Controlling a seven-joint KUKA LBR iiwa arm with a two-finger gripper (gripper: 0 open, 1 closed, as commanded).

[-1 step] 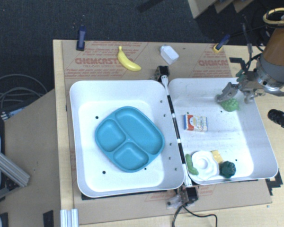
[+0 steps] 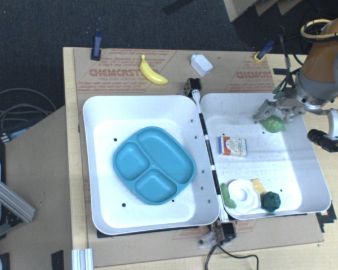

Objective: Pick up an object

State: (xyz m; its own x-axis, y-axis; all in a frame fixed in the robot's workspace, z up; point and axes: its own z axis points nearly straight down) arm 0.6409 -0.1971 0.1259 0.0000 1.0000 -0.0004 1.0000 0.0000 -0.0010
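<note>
While the arm reaches in from the right: its gripper sits low in the far part of the right bin, directly over a small green object.
Fingers: whether they are apart or closed cannot be told; metal parts hide them.
Green object: touching or just under the gripper, probably the chosen target, not visibly lifted.
Other items in right bin: a small red-and-white box in the middle; near the front edge, a white round piece, a yellow block and a dark green ball crowded together.
Left bin: holds a blue divided tray.
Open room: bare floor around the green object, though the bin's far wall is near.
Outside the bins: a banana on the far board.
</note>
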